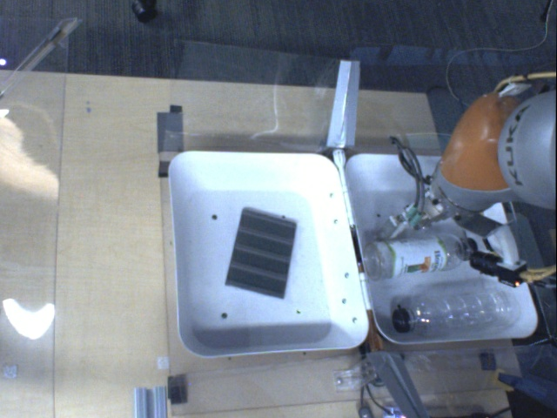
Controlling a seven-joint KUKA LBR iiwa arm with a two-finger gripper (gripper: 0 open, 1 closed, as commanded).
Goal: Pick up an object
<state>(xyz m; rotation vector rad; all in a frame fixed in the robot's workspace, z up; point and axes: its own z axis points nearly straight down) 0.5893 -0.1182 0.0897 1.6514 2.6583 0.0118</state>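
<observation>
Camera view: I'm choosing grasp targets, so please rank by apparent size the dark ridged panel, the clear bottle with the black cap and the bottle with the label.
1. Clear bottle with the black cap
2. Dark ridged panel, close to the first, so unsure
3. Bottle with the label, partly hidden by the arm

The arm (pixel 513 151) is a thick, rounded body with a smooth grey shell, and a broad glossy orange band (pixel 474 151) wraps it above the wrist, catching a soft highlight. Thin black cables (pixel 409 165) loop out from beneath the band toward the wrist end, where the small metal parts are too cluttered to make out. A black fitting (pixel 492 266) with a short lead sits at the arm's lower edge.
</observation>
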